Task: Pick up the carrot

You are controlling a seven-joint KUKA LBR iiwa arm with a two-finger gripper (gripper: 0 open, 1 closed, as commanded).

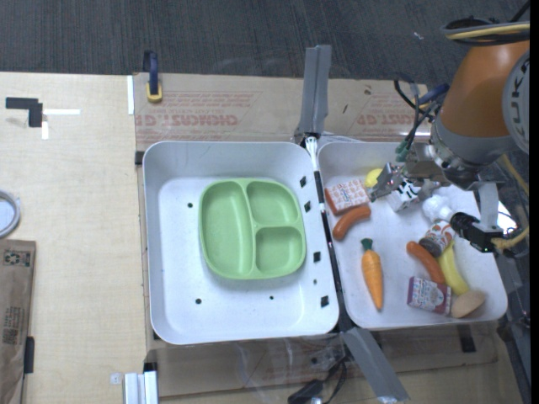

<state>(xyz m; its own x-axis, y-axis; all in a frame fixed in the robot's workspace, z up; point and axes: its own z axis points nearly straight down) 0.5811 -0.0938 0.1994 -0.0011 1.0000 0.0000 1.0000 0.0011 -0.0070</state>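
So my claw [394, 183] hangs over the upper part of the right-hand shallow white bin [497, 305], and I cannot tell from this slant how it is set; nothing is visibly held in it. The small orange plastic carrot with a green top [372, 274] lies flat on the bin floor below my claw and a little to its left, well apart from it, its green end pointing up toward me. A reddish-brown toy sausage [351, 221] sits between us, beside a red-and-white packet [347, 195]. I judge this as the approach step, the grasp not yet begun. Next I need to shift over the carrot's middle, align across its narrow width, then descend.
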